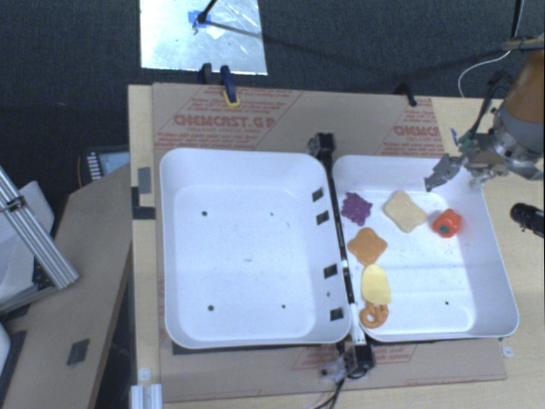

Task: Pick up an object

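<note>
Six small things lie in the right bin, and any of them could serve as the object to pick up. None is lifted yet. A beige piece like a bread slice sits toward twelve o'clock of the bin floor. A red-orange ball lies close by at its three o'clock, the two apart. A purple lump rests at the beige piece's nine o'clock, near the wall shared by the bins. Toward six o'clock from the purple lump come an orange slab, then a yellow piece, then a small orange ring that touches the yellow piece's lower end.

The gripper hangs over the bin's one o'clock corner, at about one o'clock from the beige piece and twelve o'clock from the red-orange ball. Whether it is apart or together cannot be told from this slant, and nothing is seen in its grasp. The left bin lies at nine o'clock of everything.

The step in hand looks like the approach, with no target reached. The beige piece and the red-orange ball are the nearest choices. The next move would call for shifting toward seven or six o'clock to centre over one of them, then descending. The ball may roll if nudged off centre.
</note>
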You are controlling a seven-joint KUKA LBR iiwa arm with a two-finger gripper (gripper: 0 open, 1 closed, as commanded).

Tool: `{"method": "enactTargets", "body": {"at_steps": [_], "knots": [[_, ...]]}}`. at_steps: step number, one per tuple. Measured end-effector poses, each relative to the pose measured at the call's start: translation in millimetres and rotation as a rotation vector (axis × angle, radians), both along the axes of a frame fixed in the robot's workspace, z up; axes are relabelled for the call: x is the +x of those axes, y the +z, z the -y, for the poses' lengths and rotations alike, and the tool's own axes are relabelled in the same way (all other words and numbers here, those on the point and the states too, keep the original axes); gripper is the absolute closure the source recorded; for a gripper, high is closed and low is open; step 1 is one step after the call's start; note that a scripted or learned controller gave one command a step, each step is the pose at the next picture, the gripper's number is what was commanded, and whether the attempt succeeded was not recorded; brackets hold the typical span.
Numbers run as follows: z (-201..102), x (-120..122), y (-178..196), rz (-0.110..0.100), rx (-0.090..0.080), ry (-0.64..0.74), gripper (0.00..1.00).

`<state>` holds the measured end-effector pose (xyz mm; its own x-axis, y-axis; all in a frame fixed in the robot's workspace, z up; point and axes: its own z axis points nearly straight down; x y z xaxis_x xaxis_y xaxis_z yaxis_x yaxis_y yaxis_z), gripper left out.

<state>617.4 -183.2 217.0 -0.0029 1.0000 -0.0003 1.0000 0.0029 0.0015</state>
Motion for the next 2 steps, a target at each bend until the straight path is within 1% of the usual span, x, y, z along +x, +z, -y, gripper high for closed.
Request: {"method": "enactTargets", "body": {"at_steps": [1, 2], "knots": [[-12, 7, 149, 0.018, -0.004, 0.004, 0.00], [-3, 4, 327, 0.016, -0.006, 0.003, 0.00]]}}
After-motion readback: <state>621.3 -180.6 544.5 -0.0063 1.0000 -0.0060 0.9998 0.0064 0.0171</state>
